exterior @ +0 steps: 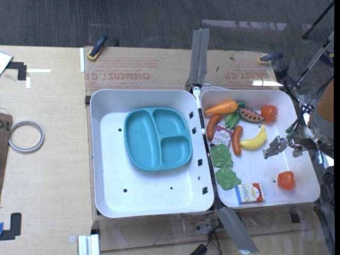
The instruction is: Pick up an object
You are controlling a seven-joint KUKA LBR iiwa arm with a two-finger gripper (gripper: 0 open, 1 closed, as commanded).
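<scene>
My gripper hangs over bare floor in the right bin, open, with nothing between its fingers. A yellow banana lies just to its left, and a red tomato sits below it near the bin's front right. Further left are two sausages, a pink packet and two green leaves. At the back of the bin lie a carrot, a watermelon slice and a second tomato. A small carton lies at the front.
The left bin holds a teal divided plate. A roll of tape lies on the wooden bench at the far left. Cardboard lies behind the bins, with a blue clamp on it.
</scene>
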